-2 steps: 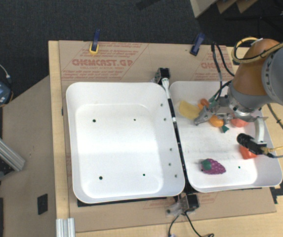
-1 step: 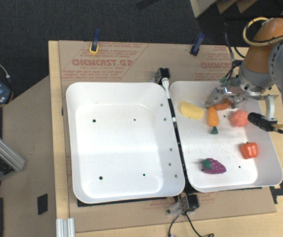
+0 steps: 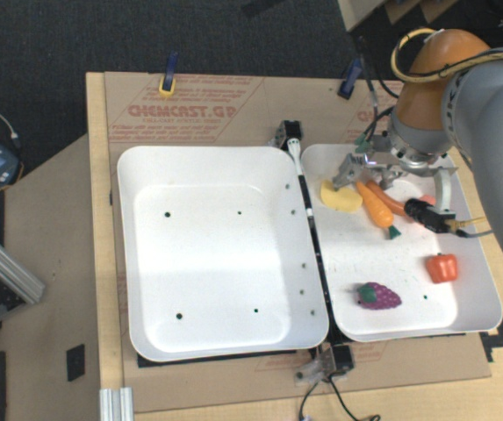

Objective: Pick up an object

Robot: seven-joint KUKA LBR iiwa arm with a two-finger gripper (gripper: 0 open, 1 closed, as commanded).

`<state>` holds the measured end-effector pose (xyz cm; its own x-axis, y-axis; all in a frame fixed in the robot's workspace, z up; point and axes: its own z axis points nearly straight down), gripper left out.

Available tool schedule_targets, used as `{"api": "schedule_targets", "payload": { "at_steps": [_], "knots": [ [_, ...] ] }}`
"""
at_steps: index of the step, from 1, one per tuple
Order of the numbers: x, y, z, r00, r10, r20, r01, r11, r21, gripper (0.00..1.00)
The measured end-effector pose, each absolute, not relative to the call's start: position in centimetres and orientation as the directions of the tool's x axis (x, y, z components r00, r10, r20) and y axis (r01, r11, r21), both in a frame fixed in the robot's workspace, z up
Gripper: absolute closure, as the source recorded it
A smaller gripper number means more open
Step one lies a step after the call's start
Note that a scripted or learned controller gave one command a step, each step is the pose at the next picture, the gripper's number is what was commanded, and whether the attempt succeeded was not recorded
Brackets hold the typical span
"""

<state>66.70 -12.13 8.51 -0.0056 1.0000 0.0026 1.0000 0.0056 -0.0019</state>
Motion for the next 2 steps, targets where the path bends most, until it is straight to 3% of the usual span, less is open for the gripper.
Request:
{"api": "schedule_targets", "payload": {
  "at_steps": [1,2],
  "knots": [
    [66.7,-12.5,9.6,-0.003,1.000,-0.001,1.000,0.003,0.001,1.00],
    [57.7,-4.7,19.1,-0.006,1.000,0.005,1.000,0.006,0.002,1.00]
  ]
}}
